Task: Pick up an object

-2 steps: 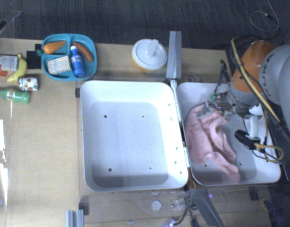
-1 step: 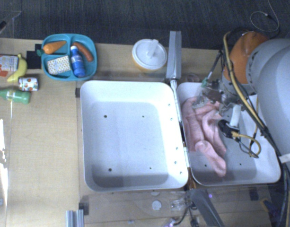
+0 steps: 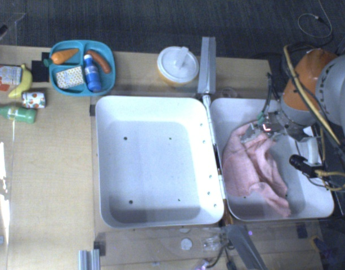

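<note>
The pink cloth (image 3: 254, 167) lies crumpled in the right bin (image 3: 316, 210), under the end effector (image 3: 262, 129), whose grip I cannot tell. It looks soft and light; a raised fold is best to pinch.

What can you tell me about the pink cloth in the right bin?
The pink cloth looks like soft, fuzzy fabric, crumpled in loose folds. It lies in the right bin, against its left wall, reaching from near the top toward the bottom edge. The gripper is at its upper end, seemingly touching it there.
</note>
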`<state>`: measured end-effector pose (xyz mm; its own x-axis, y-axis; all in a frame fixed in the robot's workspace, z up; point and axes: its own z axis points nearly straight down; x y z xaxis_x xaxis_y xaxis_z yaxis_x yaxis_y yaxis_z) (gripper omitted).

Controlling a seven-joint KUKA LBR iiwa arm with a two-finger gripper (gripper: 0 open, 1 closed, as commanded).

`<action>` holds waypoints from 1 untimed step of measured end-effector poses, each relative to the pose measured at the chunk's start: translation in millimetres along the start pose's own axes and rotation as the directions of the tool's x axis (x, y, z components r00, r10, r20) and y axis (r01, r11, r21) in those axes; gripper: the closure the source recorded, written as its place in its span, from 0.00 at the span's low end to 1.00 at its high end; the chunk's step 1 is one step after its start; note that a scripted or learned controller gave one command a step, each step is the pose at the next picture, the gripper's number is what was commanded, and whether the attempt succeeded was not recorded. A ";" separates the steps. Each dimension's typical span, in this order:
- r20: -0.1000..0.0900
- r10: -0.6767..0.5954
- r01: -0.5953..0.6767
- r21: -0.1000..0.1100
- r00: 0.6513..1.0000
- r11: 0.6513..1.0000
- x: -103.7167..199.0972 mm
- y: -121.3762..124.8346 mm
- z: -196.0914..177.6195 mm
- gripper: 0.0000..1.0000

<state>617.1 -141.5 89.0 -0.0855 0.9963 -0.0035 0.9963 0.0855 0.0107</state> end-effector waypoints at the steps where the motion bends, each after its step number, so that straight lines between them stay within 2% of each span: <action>1: 0.001 -0.003 0.003 -0.007 1.000 1.000 1.0 3.1 -12.5 1.00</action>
<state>620.0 -140.3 101.5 -0.0880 0.9961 -0.0049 0.9959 0.0881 0.0181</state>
